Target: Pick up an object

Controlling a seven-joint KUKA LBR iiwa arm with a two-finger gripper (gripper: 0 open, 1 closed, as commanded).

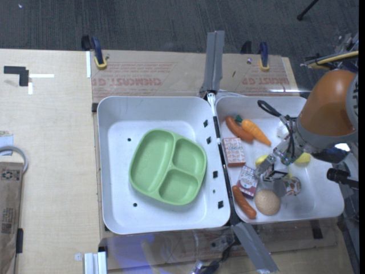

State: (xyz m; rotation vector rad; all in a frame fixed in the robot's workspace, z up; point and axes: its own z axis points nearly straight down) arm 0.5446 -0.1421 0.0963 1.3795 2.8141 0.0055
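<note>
The gripper (272,169) hangs low among toys in the right bin (319,210); its state cannot be determined. The egg (267,202) looks light, smooth, slippery: grasp across its widest middle.

A pale green divided plate (168,167) sits in the white left bin (108,153). The white right bin (319,207) holds two orange carrots (249,128), a tan egg (267,202) and a red-patterned carton (233,151).
</note>
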